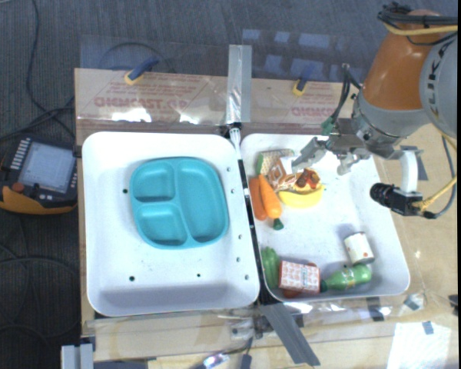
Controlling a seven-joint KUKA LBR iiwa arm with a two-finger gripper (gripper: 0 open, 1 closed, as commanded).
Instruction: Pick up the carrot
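The carrot point(265, 197) is orange with a green tip. It lies in the right bin point(384, 221), close against the bin's left wall. My gripper point(325, 158) hangs over the upper middle of that bin, up and to the right of the carrot. Its fingers point(306, 155) are spread open with nothing between them. Between gripper and carrot sit a yellow toy point(303, 196) and a printed snack packet point(274, 167).
Along the right bin's front edge lie a small white can point(357, 247), a green bottle point(348, 277), a red box point(299, 277) and a green vegetable point(270, 264). The left bin point(107, 267) holds a blue divided plate point(178, 201). A handheld pendant point(32, 177) rests at far left.
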